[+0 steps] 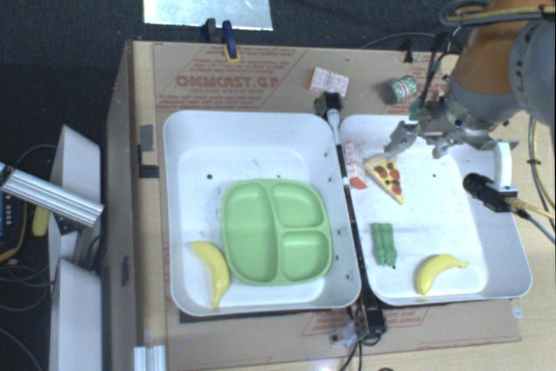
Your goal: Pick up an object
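The right bin [508, 261] holds a pizza slice toy [386, 177] near its far left, a green block [384, 242] towards the front, and a yellow banana [437, 271] at the front. My gripper [420, 143] hovers over the bin's far side, just up and right of the pizza slice. Its two fingers are spread open with nothing between them.
The left bin [187, 143] carries a green divided plate [276, 230] and a second banana [212, 270] at its front left. Behind the bins, a small tin [402, 88] and a paper tag [328, 81] lie on the cardboard.
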`<state>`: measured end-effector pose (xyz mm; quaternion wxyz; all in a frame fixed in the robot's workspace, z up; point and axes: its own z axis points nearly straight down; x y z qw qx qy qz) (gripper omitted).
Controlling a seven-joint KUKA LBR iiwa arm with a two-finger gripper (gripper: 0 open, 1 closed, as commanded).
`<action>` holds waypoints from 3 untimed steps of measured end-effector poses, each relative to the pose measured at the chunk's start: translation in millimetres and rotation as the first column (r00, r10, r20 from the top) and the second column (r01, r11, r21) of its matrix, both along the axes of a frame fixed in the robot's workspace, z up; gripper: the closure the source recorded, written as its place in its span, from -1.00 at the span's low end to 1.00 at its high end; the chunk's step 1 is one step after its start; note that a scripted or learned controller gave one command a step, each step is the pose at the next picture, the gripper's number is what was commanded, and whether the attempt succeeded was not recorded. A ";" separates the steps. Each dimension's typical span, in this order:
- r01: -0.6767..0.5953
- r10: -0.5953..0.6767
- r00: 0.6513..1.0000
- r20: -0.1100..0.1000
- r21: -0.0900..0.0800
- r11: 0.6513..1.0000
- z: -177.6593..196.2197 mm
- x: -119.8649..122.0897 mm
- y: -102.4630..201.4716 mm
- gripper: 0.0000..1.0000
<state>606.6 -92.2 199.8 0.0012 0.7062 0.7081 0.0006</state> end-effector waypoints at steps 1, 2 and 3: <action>0.002 -0.002 1.000 -0.003 0.000 1.000 -66.3 22.0 -21.0 -1.00; -0.001 0.001 1.000 -0.002 0.001 1.000 -115.2 30.9 -7.7 -1.00; 0.001 -0.001 1.000 0.001 -0.001 1.000 -36.7 -22.4 -54.3 -1.00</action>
